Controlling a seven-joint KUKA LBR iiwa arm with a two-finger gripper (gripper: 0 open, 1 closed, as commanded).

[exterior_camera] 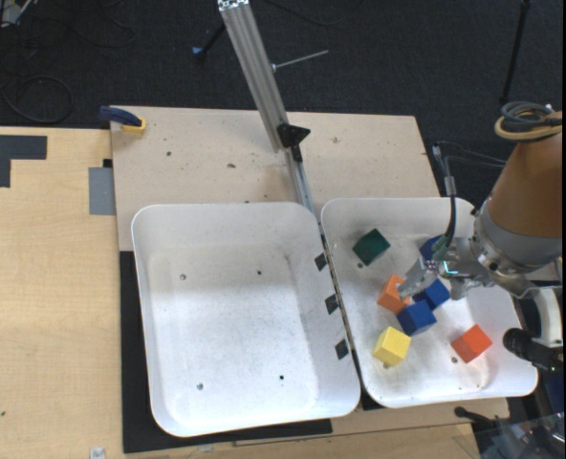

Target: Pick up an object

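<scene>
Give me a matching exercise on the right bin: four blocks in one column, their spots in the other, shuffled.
Things:
1. dark green cube-shaped block
2. yellow cube-shaped block
3. lone orange-red cube-shaped block
4. dark blue cube-shaped block

Places, all in the right-hand white bin:
A. near edge, close to the divider between the bins
B. far part, apart from the other blocks
C. middle cluster, just below the gripper
D. near part, towards the arm's side

Pairs: 1-B, 2-A, 3-D, 4-C
</scene>
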